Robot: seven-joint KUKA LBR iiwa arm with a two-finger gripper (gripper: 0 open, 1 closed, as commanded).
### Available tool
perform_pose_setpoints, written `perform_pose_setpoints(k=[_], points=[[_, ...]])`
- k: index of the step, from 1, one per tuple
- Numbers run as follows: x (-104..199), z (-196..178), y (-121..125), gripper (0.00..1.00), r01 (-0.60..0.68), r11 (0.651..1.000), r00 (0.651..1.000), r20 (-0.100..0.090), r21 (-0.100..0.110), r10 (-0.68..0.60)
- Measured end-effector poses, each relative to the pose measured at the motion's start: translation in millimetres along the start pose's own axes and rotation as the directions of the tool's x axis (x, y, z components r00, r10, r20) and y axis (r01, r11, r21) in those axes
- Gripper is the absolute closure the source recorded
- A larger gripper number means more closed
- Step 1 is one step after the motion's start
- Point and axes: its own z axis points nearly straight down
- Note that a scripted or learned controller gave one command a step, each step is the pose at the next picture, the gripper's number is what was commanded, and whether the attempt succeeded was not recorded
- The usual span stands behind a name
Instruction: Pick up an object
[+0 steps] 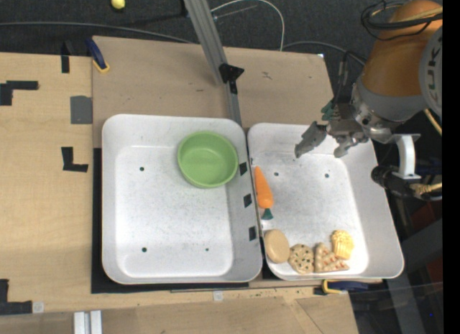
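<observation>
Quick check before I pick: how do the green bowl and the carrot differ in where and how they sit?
The green bowl sits upright in the left bin, well in from its walls; the carrot lies flat in the right bin, along its left wall. The bowl is round and wide, the carrot slim and tapered. Both lie apart from the open gripper.

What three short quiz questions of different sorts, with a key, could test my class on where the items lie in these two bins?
1. True or false: the green bowl sits in the right bin.
2. Which item lies nearest the divider between the bins? A) corn B) carrot C) cookie
3. Fill in: the gripper hangs above the ____ bin, holding nothing.

Key: 1 false, it is in the left bin; 2 B; 3 right.
</observation>
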Motion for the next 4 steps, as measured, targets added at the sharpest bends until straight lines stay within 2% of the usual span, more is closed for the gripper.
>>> perform_pose_setpoints(k=[1,2,3,4], points=[[-0.2,0.0,0.0,0.00,0.000,1.000,1.000,0.000,0.000,0.000],[-0.1,43.3,-1.2,0.00,-0.001,1.000,1.000,0.001,0.004,0.001],[-5.5,106.1,-0.5,0.00,-0.002,1.000,1.000,0.001,0.006,0.002],[-1.5,149.9,-0.3,0.00,-0.002,1.000,1.000,0.004,0.000,0.002]])
